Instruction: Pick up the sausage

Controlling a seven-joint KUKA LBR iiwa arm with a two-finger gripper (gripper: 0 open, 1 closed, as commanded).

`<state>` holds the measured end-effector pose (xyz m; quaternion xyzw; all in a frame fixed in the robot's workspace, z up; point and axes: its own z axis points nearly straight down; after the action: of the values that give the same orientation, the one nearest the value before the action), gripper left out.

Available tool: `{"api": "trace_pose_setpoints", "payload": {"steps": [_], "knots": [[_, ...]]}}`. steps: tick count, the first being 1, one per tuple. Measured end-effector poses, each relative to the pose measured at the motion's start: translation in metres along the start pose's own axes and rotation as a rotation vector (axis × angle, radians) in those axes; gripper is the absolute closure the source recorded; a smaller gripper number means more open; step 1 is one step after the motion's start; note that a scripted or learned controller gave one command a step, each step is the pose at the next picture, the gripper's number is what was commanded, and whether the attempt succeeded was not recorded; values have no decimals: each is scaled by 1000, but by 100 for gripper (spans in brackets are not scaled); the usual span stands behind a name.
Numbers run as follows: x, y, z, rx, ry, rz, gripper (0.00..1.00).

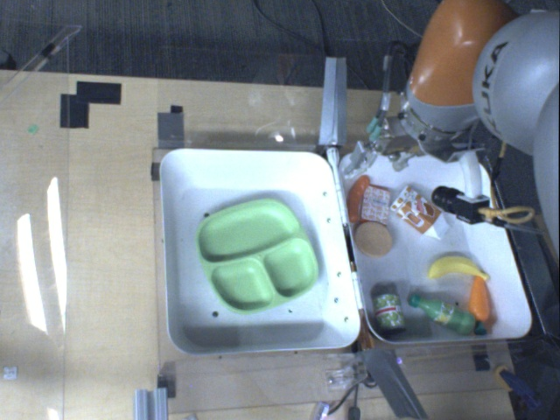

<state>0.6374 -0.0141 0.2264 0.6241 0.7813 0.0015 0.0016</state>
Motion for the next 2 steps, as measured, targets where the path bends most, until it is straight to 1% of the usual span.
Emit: {"api": "trace_pose_setpoints", "payload": {"steps": [1, 2], "knots": [[-25, -17, 41, -1, 0, -63, 0], [-25, 16, 40, -3, 0, 44, 0]]}}
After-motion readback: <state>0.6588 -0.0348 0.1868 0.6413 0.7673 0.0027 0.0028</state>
